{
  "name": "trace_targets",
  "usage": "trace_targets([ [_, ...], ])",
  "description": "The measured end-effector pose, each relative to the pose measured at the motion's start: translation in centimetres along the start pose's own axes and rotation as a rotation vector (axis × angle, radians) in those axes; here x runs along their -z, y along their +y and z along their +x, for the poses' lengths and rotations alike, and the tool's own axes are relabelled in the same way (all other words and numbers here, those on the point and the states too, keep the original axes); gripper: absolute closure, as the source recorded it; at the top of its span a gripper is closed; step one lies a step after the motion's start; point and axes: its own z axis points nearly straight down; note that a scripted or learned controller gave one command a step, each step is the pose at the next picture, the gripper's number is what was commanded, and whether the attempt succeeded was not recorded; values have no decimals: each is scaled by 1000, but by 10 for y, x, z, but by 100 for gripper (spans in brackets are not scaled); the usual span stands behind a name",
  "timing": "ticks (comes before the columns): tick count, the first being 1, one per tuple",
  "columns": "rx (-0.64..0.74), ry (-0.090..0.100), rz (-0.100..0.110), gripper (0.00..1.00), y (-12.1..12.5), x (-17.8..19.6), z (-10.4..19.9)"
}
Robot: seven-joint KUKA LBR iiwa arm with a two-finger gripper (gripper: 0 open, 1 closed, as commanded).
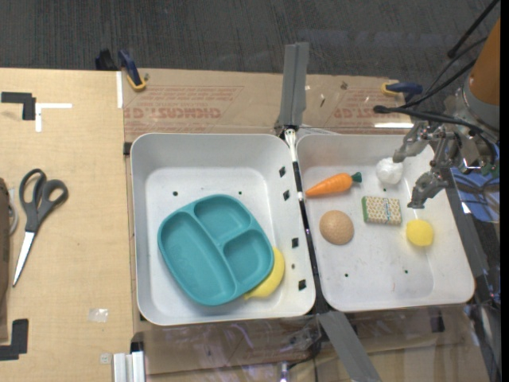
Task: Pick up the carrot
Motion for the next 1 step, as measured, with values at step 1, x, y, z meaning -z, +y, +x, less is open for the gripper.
trace_targets([
  [1,-141,1,0,0,-9,-172,-22],
])
